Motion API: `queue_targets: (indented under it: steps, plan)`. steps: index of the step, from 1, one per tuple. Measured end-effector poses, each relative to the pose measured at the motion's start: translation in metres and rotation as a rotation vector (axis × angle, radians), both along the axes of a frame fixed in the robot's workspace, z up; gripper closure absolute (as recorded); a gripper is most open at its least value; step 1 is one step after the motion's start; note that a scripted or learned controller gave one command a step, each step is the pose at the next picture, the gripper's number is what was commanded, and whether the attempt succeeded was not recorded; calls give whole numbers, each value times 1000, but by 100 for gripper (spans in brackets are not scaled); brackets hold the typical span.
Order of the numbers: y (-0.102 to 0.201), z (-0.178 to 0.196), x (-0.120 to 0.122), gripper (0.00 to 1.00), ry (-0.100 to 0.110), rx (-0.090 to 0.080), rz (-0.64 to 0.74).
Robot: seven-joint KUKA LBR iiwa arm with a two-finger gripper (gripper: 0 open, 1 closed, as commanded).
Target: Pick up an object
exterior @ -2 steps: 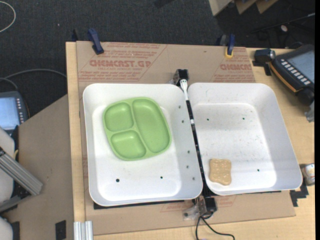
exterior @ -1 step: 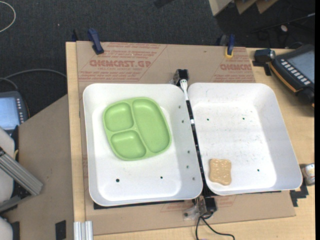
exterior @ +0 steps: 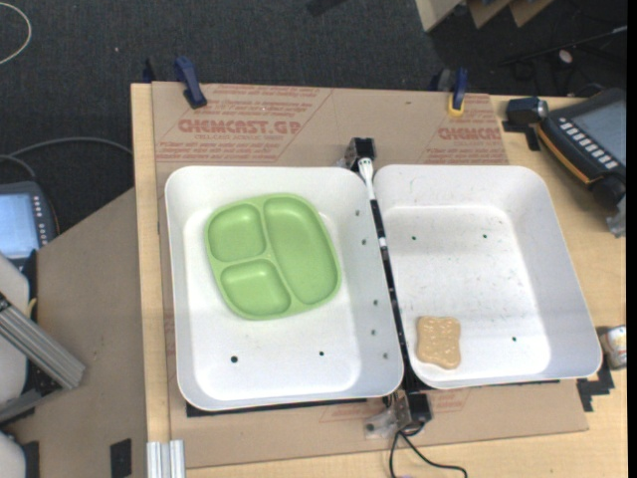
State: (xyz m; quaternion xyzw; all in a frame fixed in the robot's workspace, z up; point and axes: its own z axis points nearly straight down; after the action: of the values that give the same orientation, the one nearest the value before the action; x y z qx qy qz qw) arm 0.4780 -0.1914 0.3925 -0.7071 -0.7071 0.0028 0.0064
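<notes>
A green divided plate (exterior: 272, 256) with three compartments lies flat in the left white bin (exterior: 199, 357), toward its upper left. A small tan cracker-like piece (exterior: 438, 342) rests near the front left corner of the right white bin (exterior: 537, 267).
The two bins sit side by side on a brown board (exterior: 299, 118) held by a blue clamp (exterior: 189, 81) and another clamp (exterior: 457, 92) at the back. A handheld pendant (exterior: 587, 142) lies at the far right. Cables (exterior: 408, 436) run below the bins' front edge.
</notes>
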Motion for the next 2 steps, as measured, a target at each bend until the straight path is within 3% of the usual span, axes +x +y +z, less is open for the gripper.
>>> queue_targets:
  steps: [1,2]
  plan:
    - [-24,152,25,100,-33,-15,1]
    - [0,89,0,100,-8,-3,1]
